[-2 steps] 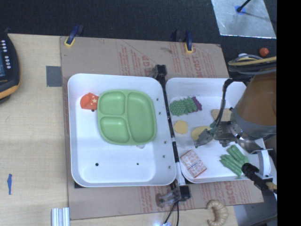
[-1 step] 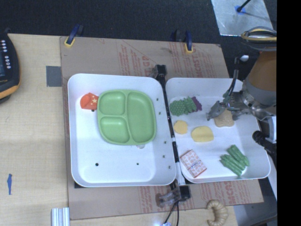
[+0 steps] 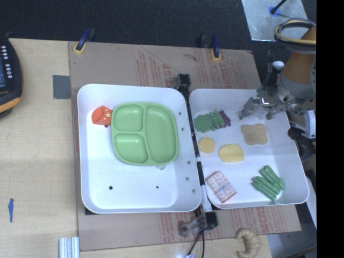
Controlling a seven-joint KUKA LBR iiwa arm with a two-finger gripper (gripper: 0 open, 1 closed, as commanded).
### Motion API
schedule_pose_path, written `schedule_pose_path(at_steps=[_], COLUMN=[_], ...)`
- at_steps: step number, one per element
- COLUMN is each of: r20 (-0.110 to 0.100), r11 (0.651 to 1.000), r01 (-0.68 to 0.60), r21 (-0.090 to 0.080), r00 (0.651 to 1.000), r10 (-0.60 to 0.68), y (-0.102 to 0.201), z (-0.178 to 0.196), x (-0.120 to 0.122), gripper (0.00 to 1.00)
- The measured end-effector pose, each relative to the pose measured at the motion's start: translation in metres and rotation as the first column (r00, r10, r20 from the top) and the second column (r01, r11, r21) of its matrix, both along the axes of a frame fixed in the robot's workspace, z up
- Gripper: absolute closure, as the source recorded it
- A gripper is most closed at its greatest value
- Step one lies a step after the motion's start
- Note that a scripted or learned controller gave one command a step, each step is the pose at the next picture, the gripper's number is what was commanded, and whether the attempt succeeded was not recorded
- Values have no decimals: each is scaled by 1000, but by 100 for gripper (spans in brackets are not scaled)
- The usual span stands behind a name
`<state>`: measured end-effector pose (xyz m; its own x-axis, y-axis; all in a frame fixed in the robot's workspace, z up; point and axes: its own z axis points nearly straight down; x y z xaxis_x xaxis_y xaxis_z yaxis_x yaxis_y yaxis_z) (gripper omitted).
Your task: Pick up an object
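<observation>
The right bin holds several small items. There is a green bunch with a purple tip, a small yellow round piece, a bigger yellow piece, a tan slice, green beans and a red-and-white packet. My gripper hangs over the bin's far right part, just above the tan slice in the picture. Its fingers are spread, so it is open, with nothing between them. The grey arm with its orange band comes in from the upper right.
The left bin carries a green divided plate and a red piece at the plate's left edge. A black and orange controller lies at the far left. A curled tan object sits in front of the bins.
</observation>
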<state>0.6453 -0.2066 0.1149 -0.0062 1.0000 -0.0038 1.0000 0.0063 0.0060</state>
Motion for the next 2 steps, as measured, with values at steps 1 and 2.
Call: schedule_pose_path(at_steps=[1, 2], r20=[-6, -3], r11=[1000, 1000], r01=[3, 3], r21=[1, 1], r00=[1000, 1000], r10=[-3, -3], y=[36, -7], z=[-22, -12], x=[-63, -22], gripper=[0, 0])
